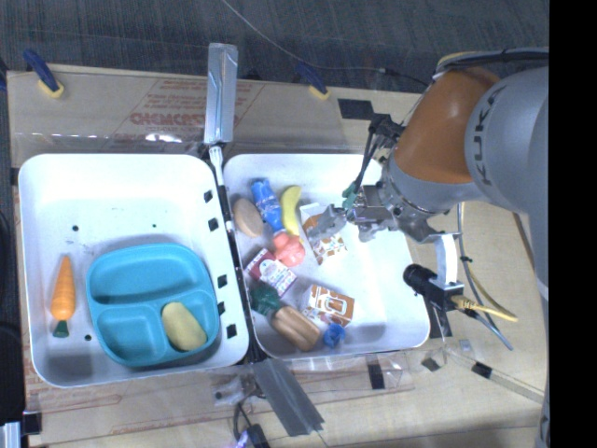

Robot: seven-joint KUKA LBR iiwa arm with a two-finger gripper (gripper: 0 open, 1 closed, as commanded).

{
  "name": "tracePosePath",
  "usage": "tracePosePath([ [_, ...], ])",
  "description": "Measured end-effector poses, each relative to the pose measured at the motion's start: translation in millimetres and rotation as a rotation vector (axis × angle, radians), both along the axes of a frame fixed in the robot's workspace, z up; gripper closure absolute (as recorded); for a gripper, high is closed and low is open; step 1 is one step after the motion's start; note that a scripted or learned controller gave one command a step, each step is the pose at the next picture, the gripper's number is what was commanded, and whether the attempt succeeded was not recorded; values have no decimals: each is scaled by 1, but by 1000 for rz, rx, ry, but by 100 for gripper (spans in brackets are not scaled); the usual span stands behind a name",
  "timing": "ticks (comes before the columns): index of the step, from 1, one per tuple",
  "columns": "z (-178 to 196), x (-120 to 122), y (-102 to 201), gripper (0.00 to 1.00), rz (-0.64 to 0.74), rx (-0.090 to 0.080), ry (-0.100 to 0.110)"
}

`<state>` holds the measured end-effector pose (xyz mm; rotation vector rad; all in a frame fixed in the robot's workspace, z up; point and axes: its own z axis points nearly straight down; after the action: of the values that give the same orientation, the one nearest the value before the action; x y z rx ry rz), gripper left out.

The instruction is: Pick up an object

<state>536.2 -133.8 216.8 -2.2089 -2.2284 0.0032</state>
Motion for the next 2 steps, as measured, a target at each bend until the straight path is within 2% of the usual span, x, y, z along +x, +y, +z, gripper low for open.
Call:
tracePosePath([
  [1,-99,43,8,0,-106,-5,-30],
  [2,-108,119,7,0,-171,-7,-31],
])
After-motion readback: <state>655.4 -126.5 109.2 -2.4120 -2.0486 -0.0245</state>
